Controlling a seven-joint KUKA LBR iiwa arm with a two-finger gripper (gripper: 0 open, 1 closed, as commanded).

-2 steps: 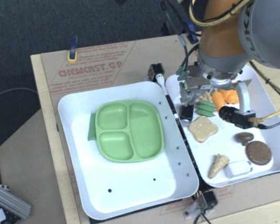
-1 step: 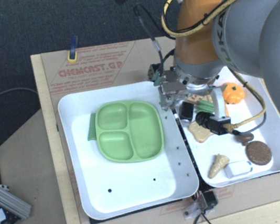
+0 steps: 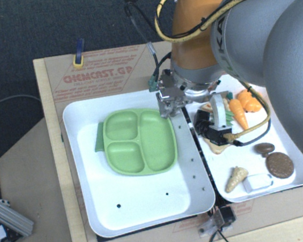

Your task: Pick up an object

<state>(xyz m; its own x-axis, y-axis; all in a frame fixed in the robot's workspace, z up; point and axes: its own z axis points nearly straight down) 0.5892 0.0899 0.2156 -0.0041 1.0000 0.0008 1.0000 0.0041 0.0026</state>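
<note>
Camera view takes in the surface (image 3: pixel 60 161) from above, and starting at 9 o'clock there is the left bin (image 3: pixel 98 212), white, with a green divided plate (image 3: pixel 138 143) lying flat a little toward its 12 o'clock side. That plate looks the likely thing to lift: stiff moulded plastic, light, smooth and probably slippery, wide and low, so the only real purchase is its thin raised rim or one of the ridges between compartments. The pincer (image 3: pixel 168 108) hangs at the plate's 1 o'clock corner, close by the wall between the two bins; whether it is released or clenched I cannot tell from here, and nothing shows in its grasp. That wall crowds the corner, and a lifted edge might simply tip or slide. Further toward 3 o'clock, the right bin (image 3: pixel 249 156) holds a carrot (image 3: pixel 236 112), a small brown oval (image 3: pixel 264 148), a brown disc (image 3: pixel 280 165), a pale cone (image 3: pixel 237 178) and a white block (image 3: pixel 258 182), all well apart from the plate.
</note>
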